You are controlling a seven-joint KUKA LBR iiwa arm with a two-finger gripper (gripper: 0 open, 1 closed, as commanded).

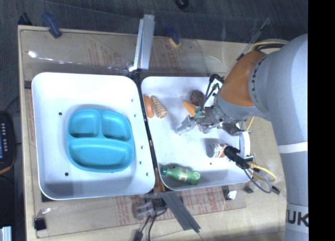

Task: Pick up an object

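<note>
End effector [184,126]: low in right bin [172,85], near centre; finger state cannot be told. Candidates: carrot [189,106] at 12 o'clock, just beside; bottle [180,174] at 6; bread roll [158,106] at 10. Advice: pick carrot, centre over it, descend straight, close only once astride.

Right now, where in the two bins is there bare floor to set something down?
In the right bin, the bare floor lies between the hot dog, the green bottle and the small can. Its upper right is crowded around the gripper. In the left bin, a bare margin rings the blue tray.
</note>
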